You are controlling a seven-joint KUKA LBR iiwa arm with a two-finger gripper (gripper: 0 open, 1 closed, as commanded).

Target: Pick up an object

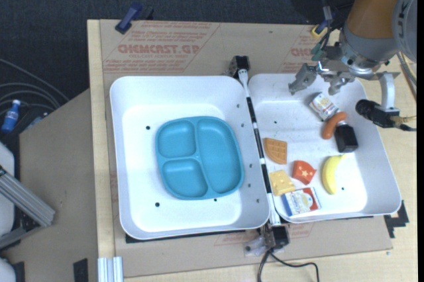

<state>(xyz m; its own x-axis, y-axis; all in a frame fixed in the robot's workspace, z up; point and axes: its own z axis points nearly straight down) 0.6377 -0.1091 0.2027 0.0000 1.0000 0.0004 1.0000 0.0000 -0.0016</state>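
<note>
From the camera above the worktop (pixel 199 36), I see my arm reaching in from the right with my jaws (pixel 319 80) spread wide over the back of the right bin (pixel 381 168), and nothing between them. I am up off the bin floor, I judge, not yet down on anything.

Anything in that bin could be my pick. Nearest me is a small carton (pixel 322 104), just in front of my jaws, with a hot dog (pixel 333 125) and a black block (pixel 346 138) beside it. Further forward lie a cracker (pixel 276 150), a tomato (pixel 304 171), a banana (pixel 330 173), cheese (pixel 281 181) and a packet (pixel 301 201).

The left bin (pixel 132 108) holds a blue tray (pixel 197 156).

So no pick is made; choosing, descending, closing and lifting are all left.
</note>
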